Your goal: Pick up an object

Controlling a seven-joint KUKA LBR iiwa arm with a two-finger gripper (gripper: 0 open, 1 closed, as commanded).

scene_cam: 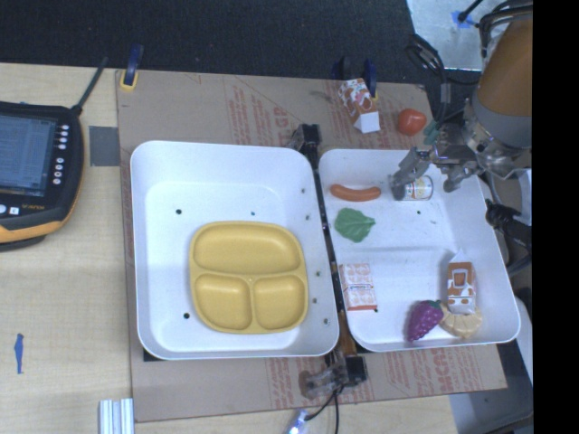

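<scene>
— The claw (414, 181) sits low over the far end of the right bin (502, 242), reaching in from the right. Whether it is apart or clamped together, you cannot tell from this angle.

— So which step are you at?

— By the look of it, the approach, right at the point of a grasp. A small can (420, 188) lies on its side directly at the claw's tip, touching it or very nearly. You cannot see it held.

— What does the next move call for?

— You would want the claw squared across the can's round body before lifting, since a can on its side may roll away.

— Anything else close by?

— A sausage (355, 192) lies just beside the can, toward the bin divider, with a green leaf (355, 225) near it. The grapes (423, 320) and the carton (460, 285) sit well apart, at the near end. The yellow tray (248, 275) is in the left bin (154, 242).
</scene>
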